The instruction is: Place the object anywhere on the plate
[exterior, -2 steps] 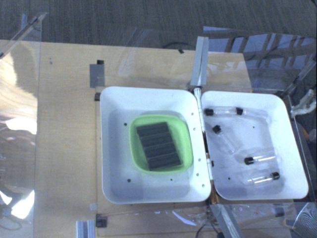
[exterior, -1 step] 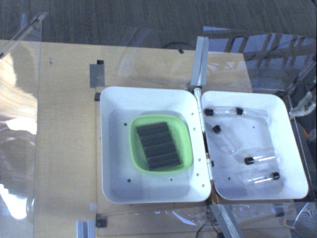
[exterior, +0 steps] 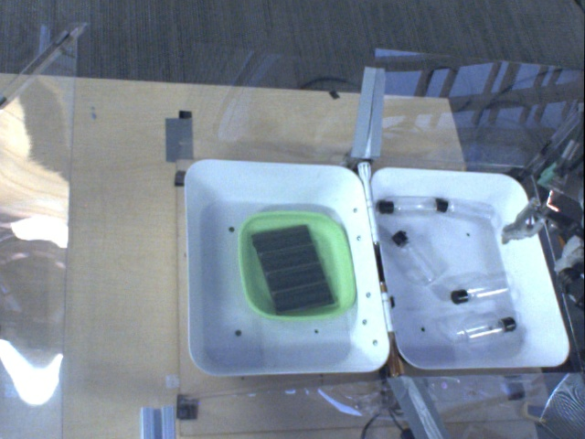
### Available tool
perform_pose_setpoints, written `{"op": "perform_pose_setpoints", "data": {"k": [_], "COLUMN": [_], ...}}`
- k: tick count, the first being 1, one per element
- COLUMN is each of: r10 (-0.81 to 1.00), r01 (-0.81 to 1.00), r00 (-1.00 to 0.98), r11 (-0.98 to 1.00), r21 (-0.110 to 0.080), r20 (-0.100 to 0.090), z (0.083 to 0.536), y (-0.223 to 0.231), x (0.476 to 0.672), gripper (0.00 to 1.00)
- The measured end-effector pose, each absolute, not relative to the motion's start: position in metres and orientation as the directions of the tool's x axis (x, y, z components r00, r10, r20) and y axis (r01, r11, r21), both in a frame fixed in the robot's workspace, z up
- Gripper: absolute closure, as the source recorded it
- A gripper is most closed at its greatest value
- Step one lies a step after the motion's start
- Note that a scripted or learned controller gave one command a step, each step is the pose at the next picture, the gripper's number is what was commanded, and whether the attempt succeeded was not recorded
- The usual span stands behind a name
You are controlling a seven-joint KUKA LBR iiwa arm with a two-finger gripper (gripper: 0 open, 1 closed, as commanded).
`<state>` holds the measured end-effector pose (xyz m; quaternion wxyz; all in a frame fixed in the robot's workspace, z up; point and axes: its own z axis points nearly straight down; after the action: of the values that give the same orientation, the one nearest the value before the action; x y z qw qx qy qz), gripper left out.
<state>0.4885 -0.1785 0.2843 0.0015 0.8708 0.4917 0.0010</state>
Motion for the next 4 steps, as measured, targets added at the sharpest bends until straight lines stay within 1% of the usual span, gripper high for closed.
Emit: {"op": "perform_pose_setpoints", "data": {"k": [1, 2, 3, 4], "r10": [0.841, 0.796, 0.788, 0.795], "r01": [0.841, 0.796, 0.788, 0.795], "r00": [0.541, 0.605, 0.616, 0.607], "r11": [-0.541, -0.605, -0.616, -0.607], "r21": [0.002, 0.007, 0.005, 0.004], "r20": [0.001, 0.002, 0.001, 0.001], "z": [0.219, 0.309, 0.290, 0.258], "y": [-0.163, -0.198, -0.192, -0.190], "x": [0.488, 0.489, 0.489, 0.489], "gripper": [0.00, 0.00, 0.00, 0.00]}}
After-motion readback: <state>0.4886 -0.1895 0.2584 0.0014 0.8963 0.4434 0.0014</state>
